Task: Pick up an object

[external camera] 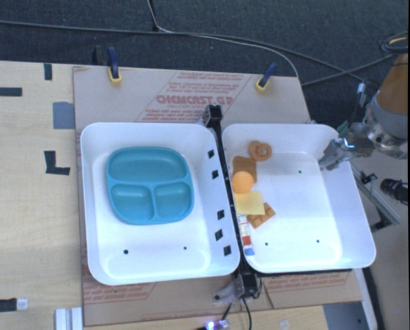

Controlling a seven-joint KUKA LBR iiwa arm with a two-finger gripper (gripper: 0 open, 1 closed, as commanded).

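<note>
Orange ball (pixel 242 181) lies well left of tool (pixel 330 157)

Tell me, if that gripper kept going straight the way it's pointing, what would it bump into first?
Probably the bare white floor of the right bin. The gripper hangs over its right rim, angled down and leftward; the toy food lies farther along. Depth is unclear.

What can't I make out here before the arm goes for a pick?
- End effector, camera view: small and blurred over the right white bin's rim; grip state unreadable.
- Grey arm: cut off by the right edge.
- Brown flat pieces: partly covered by the orange ball and yellow square; shapes unclear.
</note>
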